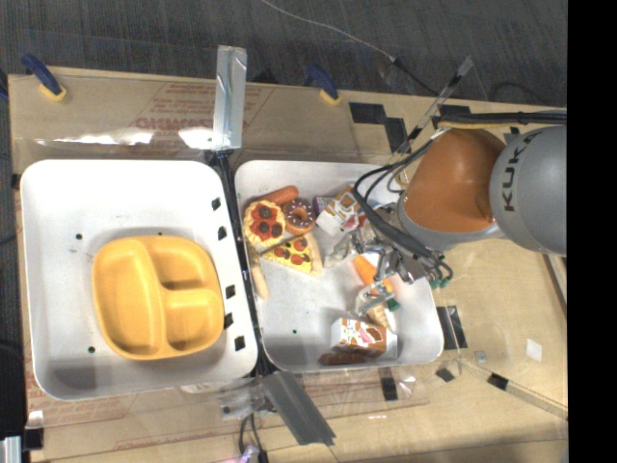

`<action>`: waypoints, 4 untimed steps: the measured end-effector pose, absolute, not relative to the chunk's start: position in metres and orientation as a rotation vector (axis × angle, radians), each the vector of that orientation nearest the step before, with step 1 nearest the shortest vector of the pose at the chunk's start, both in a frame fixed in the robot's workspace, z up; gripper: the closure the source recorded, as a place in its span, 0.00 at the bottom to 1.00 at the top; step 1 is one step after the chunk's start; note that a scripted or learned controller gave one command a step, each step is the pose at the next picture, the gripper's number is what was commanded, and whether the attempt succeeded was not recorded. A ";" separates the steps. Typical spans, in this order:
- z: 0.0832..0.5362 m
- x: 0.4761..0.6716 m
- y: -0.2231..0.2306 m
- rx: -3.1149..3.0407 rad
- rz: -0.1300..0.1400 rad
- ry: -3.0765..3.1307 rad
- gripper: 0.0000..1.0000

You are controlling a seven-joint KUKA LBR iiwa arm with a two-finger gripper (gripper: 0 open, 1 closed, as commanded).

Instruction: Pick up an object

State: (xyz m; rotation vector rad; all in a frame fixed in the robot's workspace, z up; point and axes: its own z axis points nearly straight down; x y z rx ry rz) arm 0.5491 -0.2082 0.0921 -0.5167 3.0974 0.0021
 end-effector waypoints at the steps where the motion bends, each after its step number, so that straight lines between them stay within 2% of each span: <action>1: 0.103 0.551 -0.206 -0.522 0.002 3.094 1.00; 2: 0.230 0.576 -0.168 -0.531 -0.009 3.085 1.00; 3: 0.236 0.649 -0.176 -0.906 -0.001 3.005 1.00; 4: 0.293 0.658 -0.200 -0.607 -0.004 3.077 1.00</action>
